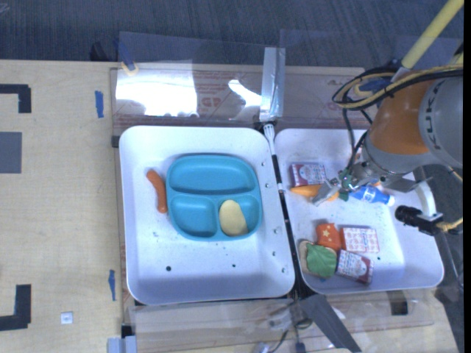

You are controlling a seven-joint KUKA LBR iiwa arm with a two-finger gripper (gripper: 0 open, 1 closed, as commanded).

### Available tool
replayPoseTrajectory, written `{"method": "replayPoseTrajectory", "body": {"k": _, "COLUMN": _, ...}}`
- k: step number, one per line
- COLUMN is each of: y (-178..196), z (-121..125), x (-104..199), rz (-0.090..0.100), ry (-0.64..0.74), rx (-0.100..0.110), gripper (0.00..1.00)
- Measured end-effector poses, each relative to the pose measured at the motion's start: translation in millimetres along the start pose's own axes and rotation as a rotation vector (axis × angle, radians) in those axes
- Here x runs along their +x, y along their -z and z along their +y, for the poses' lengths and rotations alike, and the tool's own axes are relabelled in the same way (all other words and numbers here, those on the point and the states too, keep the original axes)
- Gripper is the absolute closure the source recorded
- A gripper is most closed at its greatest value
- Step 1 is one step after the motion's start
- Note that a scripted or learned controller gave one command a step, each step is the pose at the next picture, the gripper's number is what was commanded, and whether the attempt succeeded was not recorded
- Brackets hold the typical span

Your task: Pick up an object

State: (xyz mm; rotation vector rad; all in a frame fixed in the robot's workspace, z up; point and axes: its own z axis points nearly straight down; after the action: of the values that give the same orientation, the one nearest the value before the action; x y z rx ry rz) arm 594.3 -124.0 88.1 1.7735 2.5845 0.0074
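Nearest us in the right bin (423, 267) we count one green pouch (319, 260), one red packet (328, 235) and two pale printed packets (359, 239); further back lie one carrot (309, 191), one blue-capped bottle (368, 194) and one dark packet (307, 173), the gripper (344, 184) low among them. The left bin (140, 263) holds one blue tray (213, 195), one yellow lemon-like piece (233, 217) and one orange sausage (157, 190). We cannot tell the gripper's spread or whether it grips anything, and the crowding probably risks a glancing, empty close.
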Motion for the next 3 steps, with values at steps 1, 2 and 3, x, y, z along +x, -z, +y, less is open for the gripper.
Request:
{"method": "replayPoseTrajectory", "body": {"k": 1, "y": -0.5, "z": -49.6, "x": -22.0, "rz": -0.001, "ry": 0.196, "rx": 0.004, "gripper": 0.00}}
{"method": "replayPoseTrajectory", "body": {"k": 2, "y": -0.3, "z": -50.5, "x": 1.0, "rz": 0.000, "ry": -0.068, "rx": 0.003, "gripper": 0.00}}
{"method": "replayPoseTrajectory", "body": {"k": 3, "y": -1.4, "z": 4.0, "x": -14.4, "rz": 0.000, "ry": -0.114, "rx": 0.003, "gripper": 0.00}}
